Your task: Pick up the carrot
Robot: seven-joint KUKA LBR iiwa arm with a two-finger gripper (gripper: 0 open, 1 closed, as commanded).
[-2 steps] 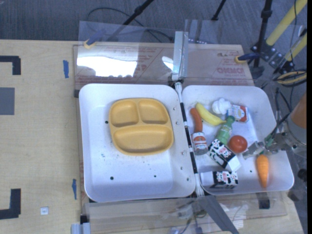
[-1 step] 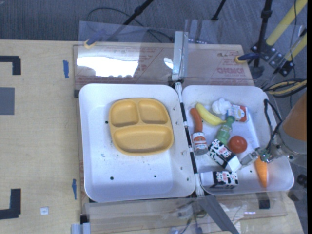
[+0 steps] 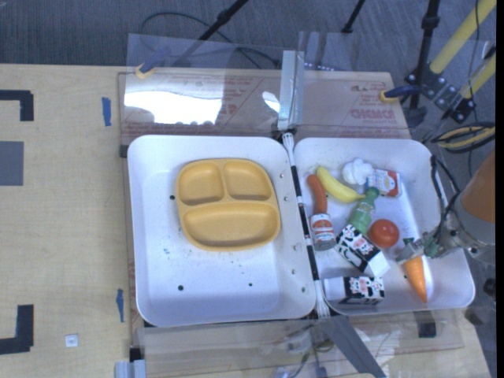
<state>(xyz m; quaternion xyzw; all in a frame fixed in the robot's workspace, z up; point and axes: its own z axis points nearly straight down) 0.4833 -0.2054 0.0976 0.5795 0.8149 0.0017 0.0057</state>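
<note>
Carrot (image 3: 416,278) lain in right bin (image 3: 457,290) near its right wall, pincer (image 3: 429,248) positioned at its leafy top, pincer's state not discernible, yellow plate (image 3: 228,203) set in left bin (image 3: 150,235)

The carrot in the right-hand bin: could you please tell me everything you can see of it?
The carrot is a small orange cone with a smooth, plastic-looking surface and a green stub at its top end. It lies flat on the floor of the right bin, near that bin's right front corner, tip pointing toward the front rim and green end toward the back. The pincer sits right at its green end; whether it grips the carrot cannot be told. The red tomato lies close by, apart from it.
</note>
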